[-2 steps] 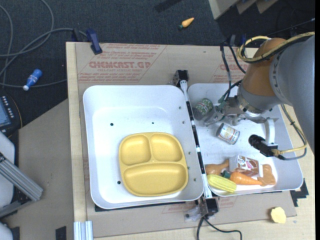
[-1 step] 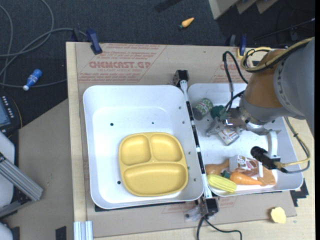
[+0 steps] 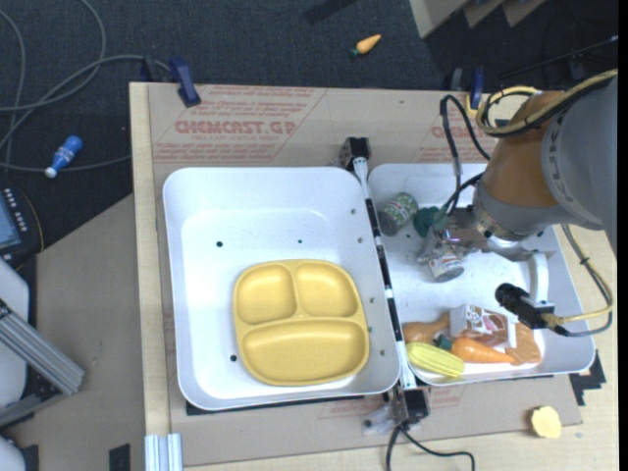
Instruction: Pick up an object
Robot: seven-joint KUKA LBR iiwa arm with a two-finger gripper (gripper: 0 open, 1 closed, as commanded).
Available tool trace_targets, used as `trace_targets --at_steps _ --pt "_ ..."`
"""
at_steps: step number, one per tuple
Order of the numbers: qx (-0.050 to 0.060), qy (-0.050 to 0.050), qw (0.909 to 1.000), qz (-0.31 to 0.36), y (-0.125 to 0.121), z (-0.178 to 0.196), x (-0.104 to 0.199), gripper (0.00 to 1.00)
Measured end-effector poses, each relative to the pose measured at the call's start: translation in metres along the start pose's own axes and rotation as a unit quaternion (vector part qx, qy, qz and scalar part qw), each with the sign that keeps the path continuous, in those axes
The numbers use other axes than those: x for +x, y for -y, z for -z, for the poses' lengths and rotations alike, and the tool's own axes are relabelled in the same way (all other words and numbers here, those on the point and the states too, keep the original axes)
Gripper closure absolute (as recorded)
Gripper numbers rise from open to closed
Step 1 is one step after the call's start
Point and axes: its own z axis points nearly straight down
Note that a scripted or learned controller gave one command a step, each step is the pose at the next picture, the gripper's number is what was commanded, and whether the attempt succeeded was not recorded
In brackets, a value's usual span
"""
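Observation:
My gripper hangs low over the middle of the right bin, under the grey arm with its orange band. Something silvery and crumpled lies right at its tip; whether it is held is hidden. Just left of the gripper are a small green-grey can and a teal object. Along the bin's front edge lie a yellow corn cob, an orange carrot and a printed packet.
The left bin holds a yellow divided plate. A yellow lump sits on the bench at the front right. On the dark floor lie a blue bottle and an orange piece.

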Motion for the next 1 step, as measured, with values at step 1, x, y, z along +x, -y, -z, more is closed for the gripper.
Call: trace_targets --at_steps 1 --pt "-0.005 0.0 1.0 0.003 -0.0172 0.0955 0.0574 1.0"
